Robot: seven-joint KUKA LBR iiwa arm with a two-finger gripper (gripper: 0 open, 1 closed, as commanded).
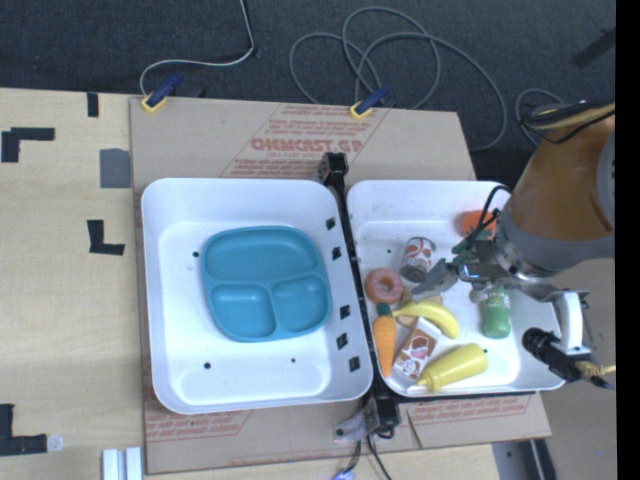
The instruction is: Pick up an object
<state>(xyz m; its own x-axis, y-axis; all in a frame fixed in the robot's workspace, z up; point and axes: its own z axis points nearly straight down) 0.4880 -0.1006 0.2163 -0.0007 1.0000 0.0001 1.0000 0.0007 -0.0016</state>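
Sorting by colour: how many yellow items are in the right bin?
2. A banana lies mid-bin beside the carrot; a yellow bottle lies near the front edge of the right bin. The arm may hide more.

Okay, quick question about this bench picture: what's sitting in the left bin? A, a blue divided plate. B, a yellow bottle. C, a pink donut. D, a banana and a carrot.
A: the blue divided plate lies by itself in the left bin, while the banana, carrot, yellow bottle and donut are all in the right bin.
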